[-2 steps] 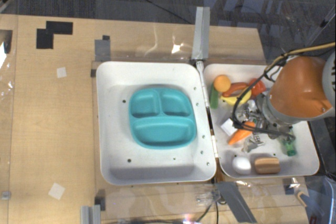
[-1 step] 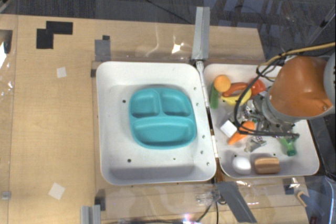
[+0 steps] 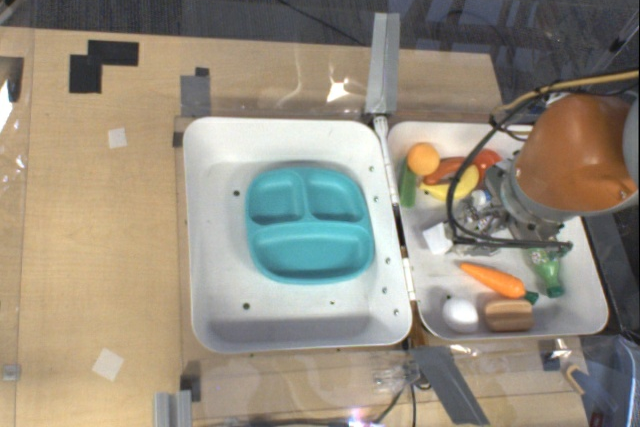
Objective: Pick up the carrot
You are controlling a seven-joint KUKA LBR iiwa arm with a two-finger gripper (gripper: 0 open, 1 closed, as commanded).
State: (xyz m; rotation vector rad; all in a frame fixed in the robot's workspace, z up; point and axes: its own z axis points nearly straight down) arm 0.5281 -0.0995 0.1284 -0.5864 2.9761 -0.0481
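Right bin (image 3: 590, 315): carrot (image 3: 492, 279) lies clear, near its front edge.

Orange carrot (image 3: 492, 279), teal divided tray (image 3: 308, 223), white bins (image 3: 215, 215), yellow banana (image 3: 458, 186)

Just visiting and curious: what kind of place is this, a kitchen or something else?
Probably a robotics lab, not a kitchen: a robot arm reaches over white bins on a wooden bench, and the carrot looks like toy food.
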